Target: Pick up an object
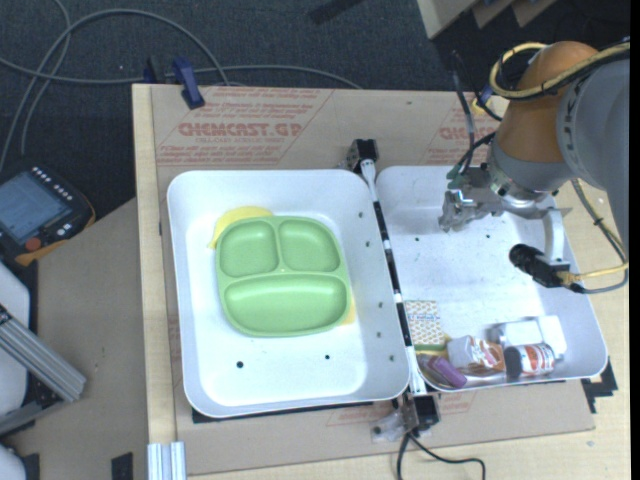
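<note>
Nearest to us, along the near edge of the right bin [590, 318], we note a cluster of candidate objects: a purple item [446, 372], a small bottle [470, 351] lying on its side, a dark-capped container [528, 356] and a white box [530, 330]. They lie touching or overlapping one another. A patterned packet [422, 317] sits just beside them, against the divider between the bins.

Risk 1: a grasp in this cluster may catch two items at once or slip off a rounded bottle, because the pieces crowd each other and leave little room beside them.

Risk 2: the cluster rests close to the bin's near wall and corner, so a descent there may strike the rim before the gripper reaches an object.

In the left bin [190, 268] we see a green tray [283, 274] with a yellow piece [236, 218] protruding from beneath its far-left corner. The tray is wide and flat; we judge it a poor target, since its rim offers little to pinch.

Farther back, the gripper [458, 206] hangs low over the far part of the right bin, above bare floor and well apart from every object. We cannot tell how it is set. It holds nothing that we can see.

Risk 3: closing at this position yields no pick, because no object lies below it.

Risk 4: cables [590, 278] hang near the arm's wrist and may snag during travel toward the near cluster.
</note>
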Motion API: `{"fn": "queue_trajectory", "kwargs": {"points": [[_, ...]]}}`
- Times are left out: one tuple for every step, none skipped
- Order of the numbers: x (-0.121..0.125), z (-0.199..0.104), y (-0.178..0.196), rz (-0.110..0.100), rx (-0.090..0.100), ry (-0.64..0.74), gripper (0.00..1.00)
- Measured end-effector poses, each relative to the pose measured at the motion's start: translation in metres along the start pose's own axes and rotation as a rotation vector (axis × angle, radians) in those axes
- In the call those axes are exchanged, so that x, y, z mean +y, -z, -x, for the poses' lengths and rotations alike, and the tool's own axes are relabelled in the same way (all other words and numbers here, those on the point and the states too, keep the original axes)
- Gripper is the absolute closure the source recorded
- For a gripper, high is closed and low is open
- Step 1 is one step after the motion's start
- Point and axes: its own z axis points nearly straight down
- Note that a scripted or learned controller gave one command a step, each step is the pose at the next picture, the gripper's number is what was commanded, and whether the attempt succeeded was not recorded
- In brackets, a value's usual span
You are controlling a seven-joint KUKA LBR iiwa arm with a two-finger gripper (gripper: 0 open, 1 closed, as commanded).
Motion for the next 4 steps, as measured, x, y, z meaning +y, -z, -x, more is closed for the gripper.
{"fn": "queue_trajectory", "kwargs": {"points": [[-0.061,-0.011,-0.041,-0.003,0.002,0.000,1.00],[0.009,-0.039,0.060,0.001,0.001,0.001,1.00],[0.011,-0.108,0.059,-0.002,0.002,0.002,1.00],[0.005,-0.065,0.059,-0.003,0.001,-0.001,1.00]]}}
